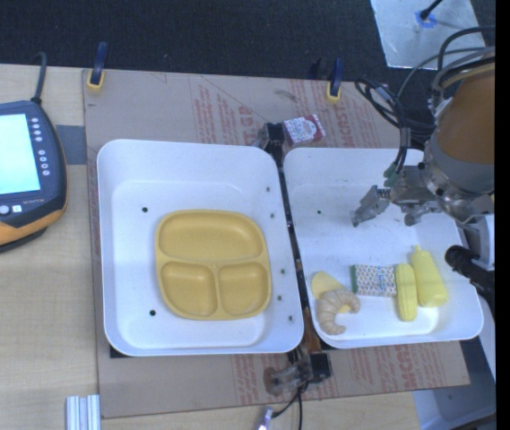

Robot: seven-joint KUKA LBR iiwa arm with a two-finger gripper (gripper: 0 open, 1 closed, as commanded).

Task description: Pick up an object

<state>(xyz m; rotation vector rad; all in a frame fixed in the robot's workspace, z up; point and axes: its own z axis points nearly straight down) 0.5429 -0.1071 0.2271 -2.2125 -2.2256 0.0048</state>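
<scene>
My gripper hangs over the upper middle of the right bin, its fingers spread open with nothing between them. Below it, along the bin's front edge, lie a tan croissant-like toy, a pale yellow piece touching it, a small green-and-white packet, and two yellow oblong toys side by side. The gripper is well above the packet and apart from all of them.
The left bin holds a yellow divided plate. A tablet-like pendant lies at the far left of the bench. A small red-and-white packet sits behind the bins. Cables run near the arm at the right.
</scene>
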